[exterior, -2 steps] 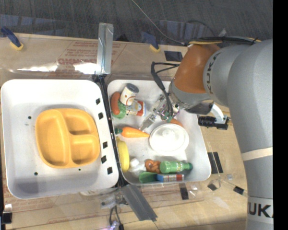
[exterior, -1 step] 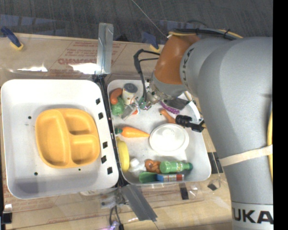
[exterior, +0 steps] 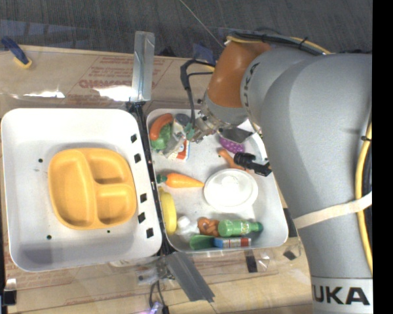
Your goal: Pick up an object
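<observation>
Reaching into the right bin (exterior: 270, 208), we list the gripper (exterior: 195, 131) low over the clutter at its far end, finger state not discernible, with the carrot (exterior: 181, 180) lying apart as the cleaner target, best approached straight down.

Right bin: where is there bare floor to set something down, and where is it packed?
Bare floor in the right bin lies between the carrot and the white bowl, and just below the carrot beside the banana. The top end around the hand is crowded, as is the bottom edge with the green bottle.
</observation>
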Robot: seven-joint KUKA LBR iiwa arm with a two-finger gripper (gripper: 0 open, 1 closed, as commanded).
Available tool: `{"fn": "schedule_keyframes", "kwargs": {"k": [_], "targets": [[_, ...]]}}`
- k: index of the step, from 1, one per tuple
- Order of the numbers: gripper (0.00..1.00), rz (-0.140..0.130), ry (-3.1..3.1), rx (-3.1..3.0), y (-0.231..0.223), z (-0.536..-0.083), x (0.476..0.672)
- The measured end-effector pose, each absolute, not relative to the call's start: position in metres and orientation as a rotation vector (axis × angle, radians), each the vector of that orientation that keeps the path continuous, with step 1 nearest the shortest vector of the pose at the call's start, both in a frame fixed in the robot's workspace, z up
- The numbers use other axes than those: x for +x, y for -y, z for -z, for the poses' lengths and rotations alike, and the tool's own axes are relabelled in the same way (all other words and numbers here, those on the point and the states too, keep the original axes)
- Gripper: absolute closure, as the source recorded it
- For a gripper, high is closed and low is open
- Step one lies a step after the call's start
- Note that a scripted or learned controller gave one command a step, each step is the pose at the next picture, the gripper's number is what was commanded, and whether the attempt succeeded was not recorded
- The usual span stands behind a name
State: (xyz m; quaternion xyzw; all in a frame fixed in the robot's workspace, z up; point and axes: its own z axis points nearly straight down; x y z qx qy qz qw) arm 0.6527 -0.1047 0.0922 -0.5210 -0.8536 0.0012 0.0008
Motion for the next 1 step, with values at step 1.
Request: {"fn": "schedule_keyframes", "kwargs": {"k": [1], "targets": [[1.00,-0.009,2.686,-1.624,0.1040,-0.1027,0.6525]]}}
